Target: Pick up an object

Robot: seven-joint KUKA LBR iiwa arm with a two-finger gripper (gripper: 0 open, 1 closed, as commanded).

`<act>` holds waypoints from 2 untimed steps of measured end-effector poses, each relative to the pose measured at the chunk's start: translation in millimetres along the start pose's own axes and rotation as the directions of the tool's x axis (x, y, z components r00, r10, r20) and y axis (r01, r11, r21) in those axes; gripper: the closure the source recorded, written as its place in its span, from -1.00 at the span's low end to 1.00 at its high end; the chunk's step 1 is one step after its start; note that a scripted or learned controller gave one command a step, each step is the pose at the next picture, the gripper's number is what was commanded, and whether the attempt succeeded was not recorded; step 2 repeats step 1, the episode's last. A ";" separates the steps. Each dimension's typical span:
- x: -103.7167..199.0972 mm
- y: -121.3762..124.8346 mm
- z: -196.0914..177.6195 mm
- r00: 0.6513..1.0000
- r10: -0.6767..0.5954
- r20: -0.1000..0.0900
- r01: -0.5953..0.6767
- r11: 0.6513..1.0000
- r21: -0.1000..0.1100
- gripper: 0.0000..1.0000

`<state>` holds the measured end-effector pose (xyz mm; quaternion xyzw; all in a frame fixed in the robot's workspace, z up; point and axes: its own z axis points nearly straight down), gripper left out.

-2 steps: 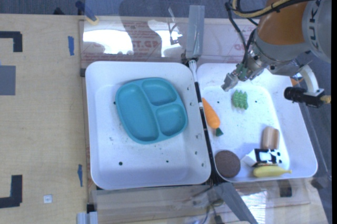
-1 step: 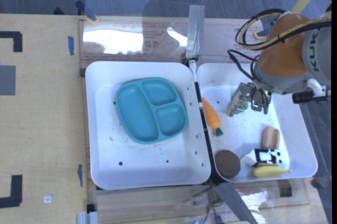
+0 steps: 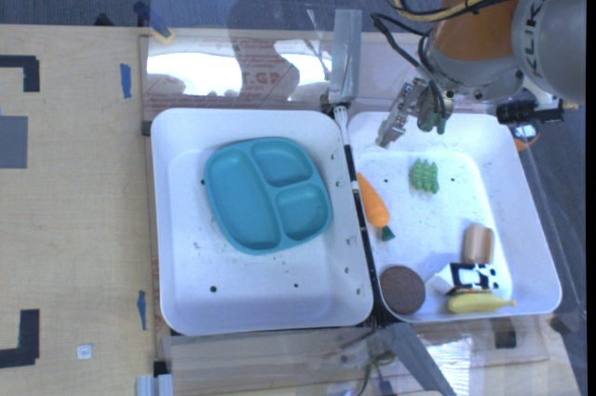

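My gripper [image 3: 411, 119] hangs over the far edge of the right bin [image 3: 521, 198], its two fingers spread apart with nothing between them. Below it in that bin lie a small green bumpy piece [image 3: 425, 176] and an orange carrot [image 3: 374, 202] against the left wall. Toward the near side sit a brown round disc [image 3: 402, 288], a tan sausage-like roll [image 3: 478, 243], a black-and-white block [image 3: 474, 276] and a yellow banana [image 3: 477, 302].
The left bin [image 3: 177, 226] holds a teal divided plate [image 3: 268, 193]. A grey upright post [image 3: 345, 54] stands at the back between the bins. The wooden bench [image 3: 70, 198] stretches to the left.
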<state>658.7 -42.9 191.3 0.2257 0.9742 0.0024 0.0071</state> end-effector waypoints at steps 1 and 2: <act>57.7 7.0 4.2 0.961 -0.276 -0.010 0.276 0.961 0.002 1.00; 57.7 7.0 4.2 0.961 -0.276 -0.010 0.276 0.961 0.002 1.00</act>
